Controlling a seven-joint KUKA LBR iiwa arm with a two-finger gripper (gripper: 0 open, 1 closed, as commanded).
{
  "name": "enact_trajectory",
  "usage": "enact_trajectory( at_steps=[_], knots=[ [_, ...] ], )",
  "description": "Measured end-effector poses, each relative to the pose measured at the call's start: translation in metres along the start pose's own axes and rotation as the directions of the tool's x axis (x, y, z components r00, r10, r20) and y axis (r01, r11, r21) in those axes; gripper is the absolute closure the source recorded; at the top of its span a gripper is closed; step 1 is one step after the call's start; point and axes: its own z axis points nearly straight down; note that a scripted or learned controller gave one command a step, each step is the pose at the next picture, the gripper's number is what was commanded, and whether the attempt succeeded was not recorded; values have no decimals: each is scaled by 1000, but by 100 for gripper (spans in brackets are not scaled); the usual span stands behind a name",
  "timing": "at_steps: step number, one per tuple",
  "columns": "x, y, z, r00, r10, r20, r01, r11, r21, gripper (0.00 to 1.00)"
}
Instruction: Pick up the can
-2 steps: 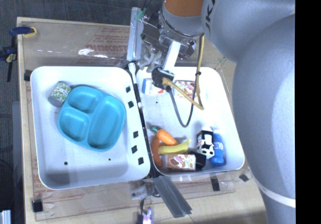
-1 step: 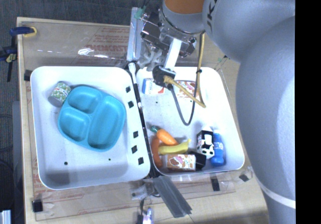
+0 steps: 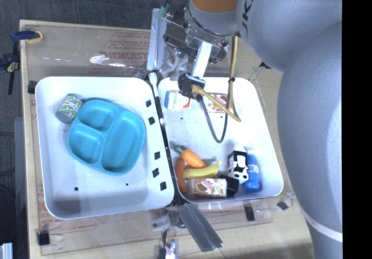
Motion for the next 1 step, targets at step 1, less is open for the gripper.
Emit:
enact_trajectory(
  at_steps=[1],
  knots=[
    [2,-1,-8,1000,-12,3,12,1000,5,100]
  ],
)
